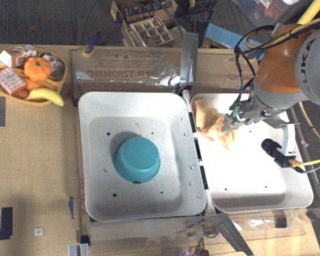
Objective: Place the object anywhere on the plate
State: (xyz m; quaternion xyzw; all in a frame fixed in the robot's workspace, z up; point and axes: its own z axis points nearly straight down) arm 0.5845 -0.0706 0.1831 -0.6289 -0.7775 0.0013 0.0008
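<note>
- Camera view: two white bins are seen side by side, the left bin at the centre of the frame and the right bin toward the right.
- A teal plate, lying upside down like a shallow dome, is found in the middle of the left bin.
- A tan, crumpled object is located in the upper left corner of the right bin, against its wall.
- The gripper is positioned directly over the object's right part, its tip touching or nearly touching it.
- Whether the fingers are spread or closed cannot be told; they are blurred against the object.
- A basket of toy fruit is placed at the upper left of the frame.
</note>
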